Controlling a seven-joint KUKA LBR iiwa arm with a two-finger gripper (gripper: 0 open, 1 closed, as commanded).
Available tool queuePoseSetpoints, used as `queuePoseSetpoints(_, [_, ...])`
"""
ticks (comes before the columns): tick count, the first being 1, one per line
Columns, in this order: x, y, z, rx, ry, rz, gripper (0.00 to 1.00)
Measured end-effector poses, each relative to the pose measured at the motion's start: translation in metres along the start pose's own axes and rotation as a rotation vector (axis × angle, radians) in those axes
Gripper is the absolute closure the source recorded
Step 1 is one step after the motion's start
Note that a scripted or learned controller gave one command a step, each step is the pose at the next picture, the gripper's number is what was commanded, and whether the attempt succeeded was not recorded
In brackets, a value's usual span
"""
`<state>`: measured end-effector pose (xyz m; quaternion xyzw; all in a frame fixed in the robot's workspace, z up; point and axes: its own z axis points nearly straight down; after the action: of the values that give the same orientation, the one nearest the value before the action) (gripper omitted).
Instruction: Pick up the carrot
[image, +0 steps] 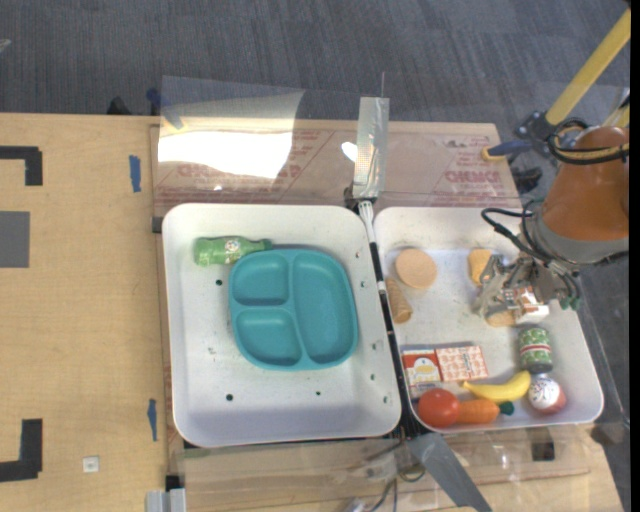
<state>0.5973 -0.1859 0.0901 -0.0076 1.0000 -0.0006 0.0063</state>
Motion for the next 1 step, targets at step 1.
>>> queuePoseSetpoints(1, [0.001, 0.0005, 0.0014, -0.001, 0.002, 0.0, 0.0])
